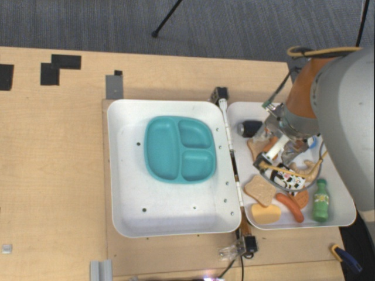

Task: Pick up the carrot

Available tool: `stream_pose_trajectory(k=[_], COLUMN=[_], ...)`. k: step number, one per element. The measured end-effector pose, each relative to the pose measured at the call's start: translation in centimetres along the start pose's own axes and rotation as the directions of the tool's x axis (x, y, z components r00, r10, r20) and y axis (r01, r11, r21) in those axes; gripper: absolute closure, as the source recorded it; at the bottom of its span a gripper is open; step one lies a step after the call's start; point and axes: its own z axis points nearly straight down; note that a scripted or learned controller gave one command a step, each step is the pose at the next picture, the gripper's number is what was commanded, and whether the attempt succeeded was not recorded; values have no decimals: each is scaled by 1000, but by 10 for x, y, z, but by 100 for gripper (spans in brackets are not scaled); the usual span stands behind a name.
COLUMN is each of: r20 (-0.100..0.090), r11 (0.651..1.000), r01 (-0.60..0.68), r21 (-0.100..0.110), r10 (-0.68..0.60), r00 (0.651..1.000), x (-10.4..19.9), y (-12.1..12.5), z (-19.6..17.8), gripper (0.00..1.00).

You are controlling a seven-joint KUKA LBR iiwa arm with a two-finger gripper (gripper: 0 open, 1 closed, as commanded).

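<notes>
Down in the upper part of the right bin, the hand sits low among a heap of toy foods, with the grey arm and its orange band rising from it toward the view's right edge. Whether the hand is wide, narrow or holding anything cannot be told, since its tip is lost in the clutter beneath it. Just below it lies a black-and-white cow-patterned piece, and at its left a flat brown piece lies against the bin floor.

Farther down, the carrot lies flat near the bin's lower edge, a long orange-red shape slanting down to the right, apart from the hand and free of it. A slice of toast lies just left of the carrot, with a yellow wedge touching the toast's lower side. A green bottle lies to the carrot's right, near the bin's right wall.

Beyond the shared wall, the left bin holds a teal divided plate lying flat near its middle. Both bins rest on the pale wooden worktop, which bears a few black patches at its upper left. Grey carpet runs along the top of the view.
</notes>
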Motion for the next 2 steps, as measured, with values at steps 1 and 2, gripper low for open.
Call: stream_pose_trajectory(k=[1,2], r20=[-2,-8], r11=[959,888], r01=[-284,-459], r21=[7,-2], r10=[284,459], r00=[959,888], x=[-8,-37], y=[-5,-30], z=[10,9], gripper=[0,0])
